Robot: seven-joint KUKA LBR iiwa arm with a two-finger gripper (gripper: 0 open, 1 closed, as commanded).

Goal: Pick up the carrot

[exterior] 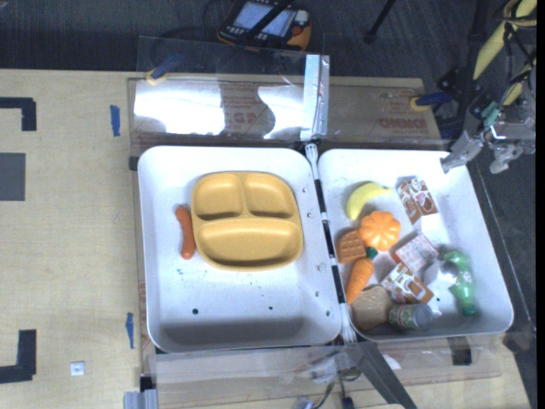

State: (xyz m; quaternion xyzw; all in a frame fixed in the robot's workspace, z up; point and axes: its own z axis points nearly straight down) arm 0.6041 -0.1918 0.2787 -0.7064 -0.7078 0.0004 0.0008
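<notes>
Gripper (460, 153) at far right, arm reaching in from right edge

The tray (247, 218) lies in the left bin (162, 254). A sausage (186, 232) lies just left of the tray. The carrot (359, 279) lies right of the tray, in the right bin (485, 228), with the pumpkin (380, 229) behind it.

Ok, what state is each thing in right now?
carrot: lying in the right bin, not gripped
yellow divided plate: upright, in the left bin
sausage: lying beside the plate
green bottle: on its side
gripper: above the right bin's far corner
</notes>
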